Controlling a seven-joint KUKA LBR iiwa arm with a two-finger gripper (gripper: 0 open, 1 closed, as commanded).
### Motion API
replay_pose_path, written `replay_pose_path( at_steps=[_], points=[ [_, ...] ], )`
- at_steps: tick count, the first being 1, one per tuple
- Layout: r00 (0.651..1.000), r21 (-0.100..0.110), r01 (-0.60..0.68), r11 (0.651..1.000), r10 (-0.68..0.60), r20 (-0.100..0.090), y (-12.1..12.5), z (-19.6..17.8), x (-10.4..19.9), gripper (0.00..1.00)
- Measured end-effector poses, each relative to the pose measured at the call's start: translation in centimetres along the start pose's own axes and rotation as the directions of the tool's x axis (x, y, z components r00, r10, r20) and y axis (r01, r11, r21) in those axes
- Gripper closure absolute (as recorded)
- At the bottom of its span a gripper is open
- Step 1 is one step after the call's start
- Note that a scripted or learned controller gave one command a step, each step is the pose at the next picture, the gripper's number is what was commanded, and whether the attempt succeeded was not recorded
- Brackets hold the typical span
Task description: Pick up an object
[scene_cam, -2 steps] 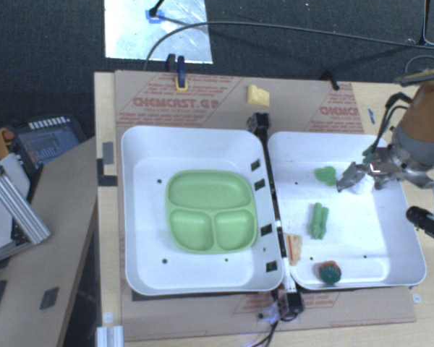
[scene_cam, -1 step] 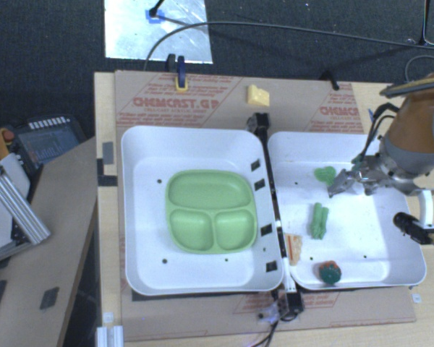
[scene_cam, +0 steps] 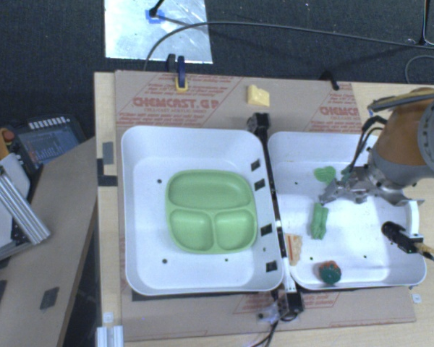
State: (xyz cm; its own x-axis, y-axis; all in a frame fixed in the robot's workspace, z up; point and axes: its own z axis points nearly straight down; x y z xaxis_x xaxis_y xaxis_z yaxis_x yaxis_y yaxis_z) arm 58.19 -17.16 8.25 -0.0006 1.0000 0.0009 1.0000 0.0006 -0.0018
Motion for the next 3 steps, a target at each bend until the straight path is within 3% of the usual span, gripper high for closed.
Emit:
replay_pose_path(
  at_steps=[1, 3],
  points=[
    [1.000, -0.005, 0.000, 1.000, 0.000, 0.002, 0.1, -1.3, -0.1, 1.00],
    [1.000, -0.009, 0.004, 1.000, -0.004, 0.003, 1.3, -14.0, -0.6, 1.00]
  ],
)
